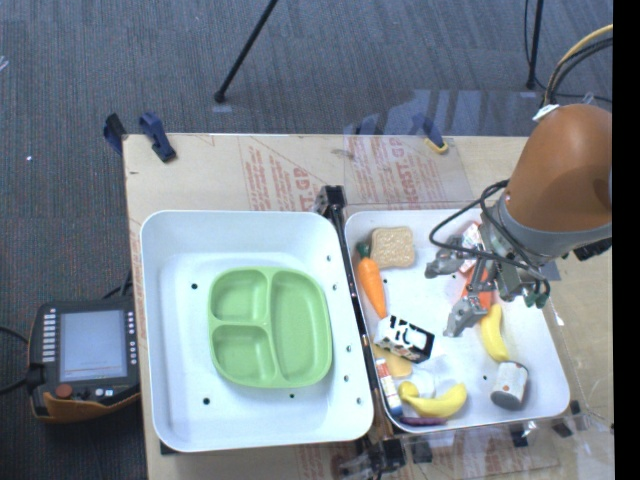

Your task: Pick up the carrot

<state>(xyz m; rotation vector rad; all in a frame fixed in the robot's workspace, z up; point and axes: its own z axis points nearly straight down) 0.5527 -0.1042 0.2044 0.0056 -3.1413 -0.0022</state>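
The carrot (372,286), orange with a green top, lies along the left wall of the right bin (556,368), just below a slice of toast (393,248). My gripper (452,294) hangs over the middle of that bin, to the right of the carrot and apart from it. Its two fingers are spread open, one tip toward the toast (440,266) and one lower (460,322), with only white bin floor between them. A small orange-red item (481,290) shows partly under the wrist.
The right bin also holds a banana (493,333) near the gripper, a second banana (435,400) at the front, a black-and-white card (405,336), a grey cup (508,384) and a marker (388,383). A green divided plate (270,326) lies in the left bin (170,268).
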